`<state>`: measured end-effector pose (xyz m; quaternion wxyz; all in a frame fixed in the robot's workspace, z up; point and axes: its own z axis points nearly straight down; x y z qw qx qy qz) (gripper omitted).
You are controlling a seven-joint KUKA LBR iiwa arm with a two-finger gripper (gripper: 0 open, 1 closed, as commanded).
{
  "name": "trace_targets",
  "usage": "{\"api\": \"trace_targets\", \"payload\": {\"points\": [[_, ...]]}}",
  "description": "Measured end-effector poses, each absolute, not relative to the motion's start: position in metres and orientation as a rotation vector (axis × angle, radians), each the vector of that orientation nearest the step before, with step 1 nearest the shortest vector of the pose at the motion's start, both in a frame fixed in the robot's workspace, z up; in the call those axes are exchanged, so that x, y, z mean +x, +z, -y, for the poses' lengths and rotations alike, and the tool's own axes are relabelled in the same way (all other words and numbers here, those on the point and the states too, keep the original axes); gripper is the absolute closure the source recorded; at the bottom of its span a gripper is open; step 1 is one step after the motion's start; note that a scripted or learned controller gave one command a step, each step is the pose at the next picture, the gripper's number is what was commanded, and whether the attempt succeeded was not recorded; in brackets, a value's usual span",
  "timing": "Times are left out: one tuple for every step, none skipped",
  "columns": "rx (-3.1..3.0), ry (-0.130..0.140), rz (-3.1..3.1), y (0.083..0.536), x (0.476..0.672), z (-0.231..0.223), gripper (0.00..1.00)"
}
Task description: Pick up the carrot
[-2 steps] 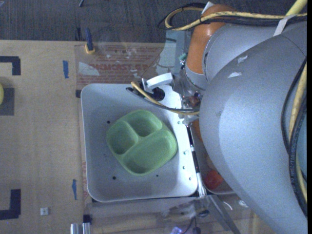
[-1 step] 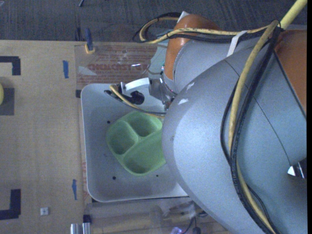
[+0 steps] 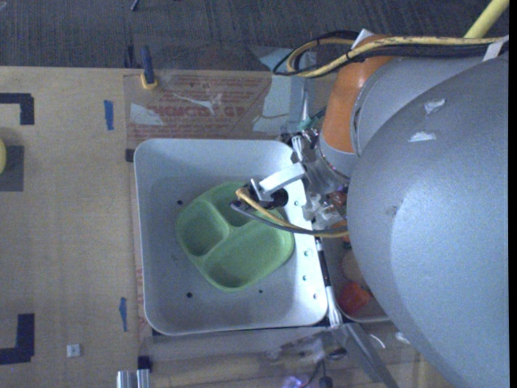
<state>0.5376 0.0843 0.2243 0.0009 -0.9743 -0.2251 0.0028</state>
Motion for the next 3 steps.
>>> {"api": "trace_targets", "payload": {"points": [[-3.090, 0.006, 0.562, 0.249, 0.535, -0.077, 1.00], [-3.090, 0.006, 0.562, 0.249, 0.535, -0.077, 0.00], [-3.039, -0.003, 0.750, 0.140, 0.511, -0.095, 0.00]]}}
